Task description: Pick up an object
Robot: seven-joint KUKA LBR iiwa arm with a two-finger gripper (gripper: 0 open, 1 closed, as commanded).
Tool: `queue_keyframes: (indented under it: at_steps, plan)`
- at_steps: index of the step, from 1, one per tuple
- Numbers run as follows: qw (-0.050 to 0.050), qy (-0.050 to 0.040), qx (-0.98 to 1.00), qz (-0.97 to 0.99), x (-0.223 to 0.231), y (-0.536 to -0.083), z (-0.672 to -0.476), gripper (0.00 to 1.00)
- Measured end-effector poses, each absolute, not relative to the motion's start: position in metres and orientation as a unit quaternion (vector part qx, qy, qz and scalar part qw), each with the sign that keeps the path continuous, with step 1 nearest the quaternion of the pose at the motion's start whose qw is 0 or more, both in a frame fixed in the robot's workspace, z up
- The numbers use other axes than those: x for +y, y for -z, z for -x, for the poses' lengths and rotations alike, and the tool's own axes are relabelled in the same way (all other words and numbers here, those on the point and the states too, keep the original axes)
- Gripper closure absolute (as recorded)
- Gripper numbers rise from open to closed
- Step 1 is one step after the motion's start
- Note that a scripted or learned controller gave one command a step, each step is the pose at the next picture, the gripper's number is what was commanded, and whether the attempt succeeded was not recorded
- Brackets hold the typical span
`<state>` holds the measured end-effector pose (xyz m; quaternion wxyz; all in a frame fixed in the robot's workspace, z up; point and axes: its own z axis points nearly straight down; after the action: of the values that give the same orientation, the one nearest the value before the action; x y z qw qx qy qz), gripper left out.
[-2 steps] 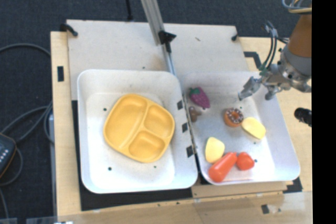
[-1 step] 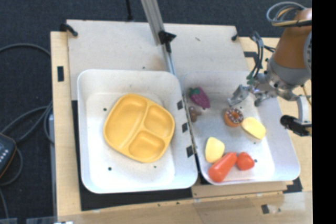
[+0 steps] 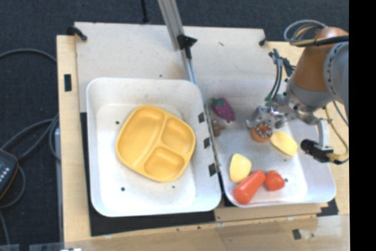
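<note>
In the right bin (image 3: 317, 185) lie several toy foods. My gripper (image 3: 262, 123) hangs low over the bin's middle, right above a small orange piece (image 3: 259, 134) that shows partly under it. Just right of it lies a pale yellow piece (image 3: 284, 143). A second yellow piece (image 3: 239, 167) sits nearer the front, beside an orange-red carrot shape (image 3: 249, 186) and a red tomato-like piece (image 3: 274, 180). A purple piece (image 3: 222, 109) rests at the bin's back left.
The left bin (image 3: 100, 185) holds a yellow divided plate (image 3: 155, 142). A slanted metal pole (image 3: 166, 0) rises behind the bins, its foot near the gap between them. The arm's grey and orange body (image 3: 314, 70) stands over the right bin's back right corner.
</note>
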<state>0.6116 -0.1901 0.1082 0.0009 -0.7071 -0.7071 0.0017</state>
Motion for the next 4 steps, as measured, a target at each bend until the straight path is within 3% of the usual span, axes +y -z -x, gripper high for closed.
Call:
queue_keyframes:
  at_steps: [1,3,4]
  plan:
    - [-0.002,0.0005,-0.706,0.708,-0.192,-0.124,-0.613,1.0]
    - [-0.002,0.001,-0.708,0.707,-0.2,-0.205,-0.619,1.0]
    - [0.0,0.0006,-0.709,0.705,-0.143,-0.202,-0.611,1.0]
